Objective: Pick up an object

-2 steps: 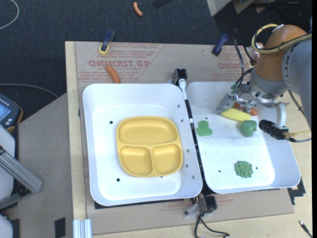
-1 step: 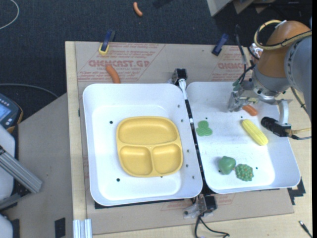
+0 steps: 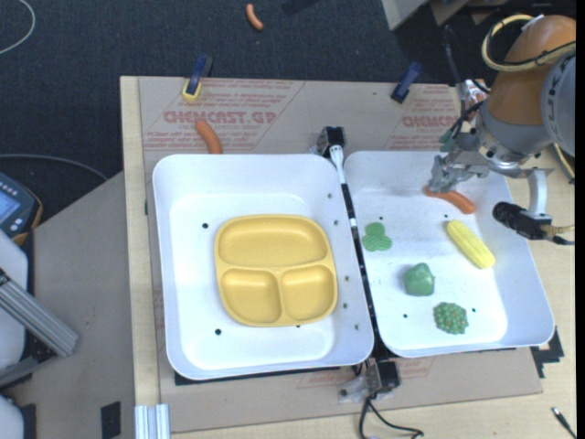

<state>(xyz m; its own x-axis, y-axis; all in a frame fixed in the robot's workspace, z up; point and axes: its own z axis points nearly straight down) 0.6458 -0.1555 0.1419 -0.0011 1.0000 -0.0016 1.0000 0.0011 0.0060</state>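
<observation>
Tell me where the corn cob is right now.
The corn cob lies in the right bin, toward its right side, just below the orange carrot and up and right of the green pepper.

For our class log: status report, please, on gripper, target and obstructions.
Gripper low in right bin, at orange carrot. Grasp unconfirmed. Corn close by.

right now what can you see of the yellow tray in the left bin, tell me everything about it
The yellow tray looks like smooth matte plastic, a rounded rectangle with three compartments: one wide one along the far side, two smaller ones on the near side. It lies flat and upright near the middle of the left bin, slightly rotated, resting on the bin floor. Nothing sits in it and nothing else touches it.
</observation>
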